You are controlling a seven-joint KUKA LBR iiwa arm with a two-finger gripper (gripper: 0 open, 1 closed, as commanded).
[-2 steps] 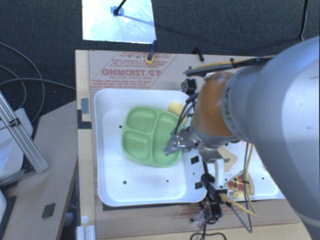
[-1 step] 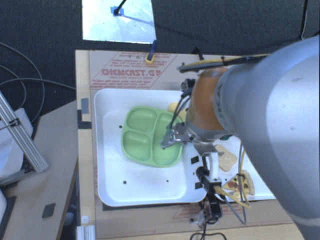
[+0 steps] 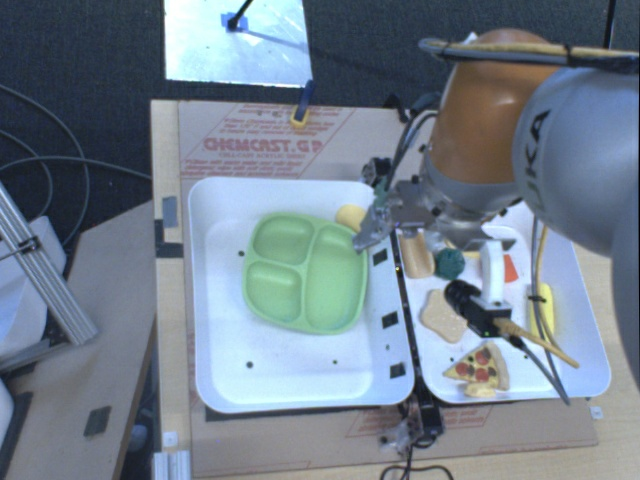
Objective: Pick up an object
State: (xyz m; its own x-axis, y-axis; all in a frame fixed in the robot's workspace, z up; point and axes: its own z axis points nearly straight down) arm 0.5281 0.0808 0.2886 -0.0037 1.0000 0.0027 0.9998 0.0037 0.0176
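The left bin (image 3: 215, 368) holds a green divided plate (image 3: 305, 271) lying flat, with bare white floor showing along its left and front sides, and a small yellow piece (image 3: 350, 216) sits by the plate's far right corner. Just right of that, the gripper (image 3: 370, 230) hangs over the wall between the bins; how far it is open I cannot tell. The right bin (image 3: 590, 363) is crowded: a slice of toast (image 3: 441, 316), a pizza slice (image 3: 477, 366) pointing left, and a teal ball (image 3: 450, 262), all on a brown bench (image 3: 265, 138).
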